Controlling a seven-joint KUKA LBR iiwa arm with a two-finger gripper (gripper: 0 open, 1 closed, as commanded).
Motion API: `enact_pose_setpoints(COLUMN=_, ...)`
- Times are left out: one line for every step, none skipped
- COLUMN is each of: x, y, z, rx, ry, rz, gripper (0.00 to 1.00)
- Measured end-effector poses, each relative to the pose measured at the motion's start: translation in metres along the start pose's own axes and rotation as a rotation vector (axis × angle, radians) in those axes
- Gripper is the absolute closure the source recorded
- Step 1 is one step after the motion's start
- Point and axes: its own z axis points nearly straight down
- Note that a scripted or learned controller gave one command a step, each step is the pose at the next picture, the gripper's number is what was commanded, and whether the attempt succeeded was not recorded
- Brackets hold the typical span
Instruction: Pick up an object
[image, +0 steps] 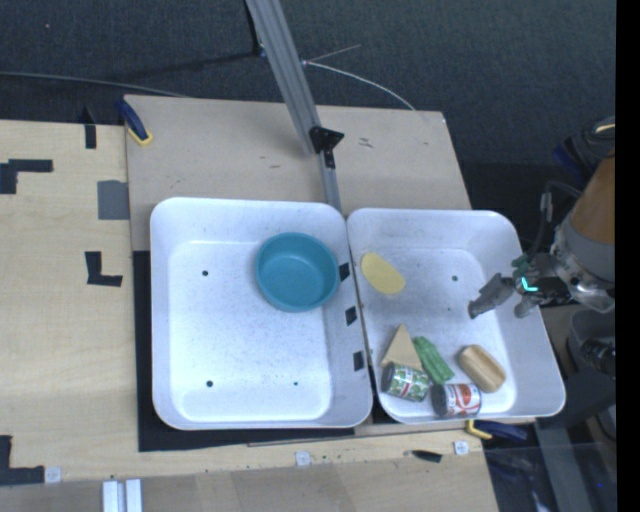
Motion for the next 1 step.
enact_pose_setpoints(x=-0.0001, y=0.0003, z=-0.0005, rx=-0.001, ry=0.0, rz=0.0, gripper=0.0)
